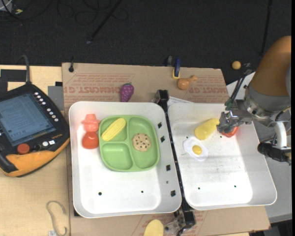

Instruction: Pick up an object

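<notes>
Two white bins side by side on cardboard. Arm comes in from the right, orange band up top, wrist angled down into the right bin.

Gripper sits low at the far side of the right bin, right on a small red object. The red thing shows at the tips, partly hidden by them; cannot tell whether the pincer is open, closed or actually clamping it. Cannot tell either if the red object is lifted or resting on the bin floor.

Just left of the gripper: a yellow lemon-like piece, near-touching the gripper. Near side of that, a toy fried egg, white with yellow yolk, lying flat on the bin floor.

Left bin holds a green divided tray. Toy corn cob in its far-left compartment, cookie in the far-right compartment. A red-pink toy figure stands just left of the tray, touching or almost touching its edge.

Outside the bins: purple grape toy on the cardboard beyond the left bin, an orange-brown pear-shaped toy beyond the right bin, a yellow piece at the near edge. Teach pendant with a screen, orange and black casing, on the table far left.
</notes>
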### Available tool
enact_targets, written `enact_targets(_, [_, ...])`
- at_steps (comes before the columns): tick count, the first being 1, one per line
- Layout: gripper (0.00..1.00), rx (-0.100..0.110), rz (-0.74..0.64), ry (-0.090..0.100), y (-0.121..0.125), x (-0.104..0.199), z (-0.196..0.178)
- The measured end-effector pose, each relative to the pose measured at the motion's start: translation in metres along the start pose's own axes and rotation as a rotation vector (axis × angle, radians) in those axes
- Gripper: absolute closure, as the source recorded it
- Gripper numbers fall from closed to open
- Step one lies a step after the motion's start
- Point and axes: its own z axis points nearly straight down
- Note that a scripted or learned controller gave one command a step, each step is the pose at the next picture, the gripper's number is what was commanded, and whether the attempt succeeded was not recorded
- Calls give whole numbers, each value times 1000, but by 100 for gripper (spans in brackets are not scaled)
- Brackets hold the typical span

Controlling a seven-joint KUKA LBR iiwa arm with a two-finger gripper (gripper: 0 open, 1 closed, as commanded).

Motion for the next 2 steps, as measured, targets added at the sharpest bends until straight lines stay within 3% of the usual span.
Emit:
enact_targets(1, [100,4,0,1,0,-2,-16])
enact_targets(2, [100,8,-1,3,-37,37,-22])
